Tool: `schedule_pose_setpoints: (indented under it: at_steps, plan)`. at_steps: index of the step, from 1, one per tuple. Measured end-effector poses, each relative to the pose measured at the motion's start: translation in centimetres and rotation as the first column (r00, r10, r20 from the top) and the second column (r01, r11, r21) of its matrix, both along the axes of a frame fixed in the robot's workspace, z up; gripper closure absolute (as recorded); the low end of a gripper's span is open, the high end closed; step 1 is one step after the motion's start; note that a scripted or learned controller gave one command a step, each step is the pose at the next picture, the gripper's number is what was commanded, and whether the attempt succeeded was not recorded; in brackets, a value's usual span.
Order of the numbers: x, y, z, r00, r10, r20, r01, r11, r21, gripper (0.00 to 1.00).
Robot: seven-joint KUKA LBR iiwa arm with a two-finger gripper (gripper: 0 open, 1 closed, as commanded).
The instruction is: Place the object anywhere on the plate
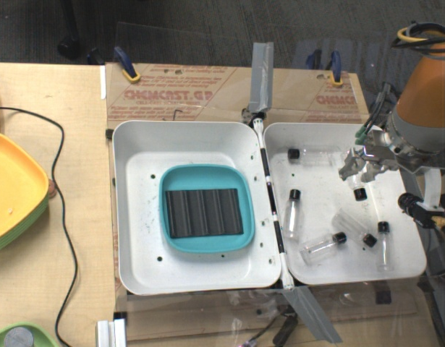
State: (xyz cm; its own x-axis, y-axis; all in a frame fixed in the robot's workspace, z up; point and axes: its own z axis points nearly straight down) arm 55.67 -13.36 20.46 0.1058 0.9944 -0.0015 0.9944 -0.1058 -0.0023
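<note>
Two white bins side by side on the desk (pixel 41 100). Left bin (pixel 135 259) holds the teal plate (pixel 208 244) with a dark ribbed insert, lying flat near the bin's middle. Right bin (pixel 309 266) holds several clear vials with black caps, scattered.

Gripper (pixel 361 170) over the upper right part of the right bin, hanging from the grey and orange arm (pixel 423 100) that enters from the right. State of the jaws: cannot tell; metal parts blur together against the white floor, and nothing can be made out between them.

Nearest vial (pixel 360 193) lies just below the gripper tip, black cap plain, clear body nearly lost against the bin. Long axis not readable there. Another vial (pixel 293 210) lies near the bin's left wall, long axis running roughly top to bottom. A third vial (pixel 323 246) lies lower down, tilted, cap toward the right. Further caps at top left and lower right.

Plate lies well to the left of the gripper, across the wall dividing the bins. Likely step: picking a vial, carry not begun.

Glass bodies hard to trace throughout; the arm's far side cut off at the right edge.
</note>
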Motion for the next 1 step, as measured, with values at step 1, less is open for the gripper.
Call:
schedule_pose_setpoints:
  at_steps: [1]
  plan:
    - [0.0,0.0,0.0,1.0,0.0,0.0,0.0,1.0,0.0,0.0]
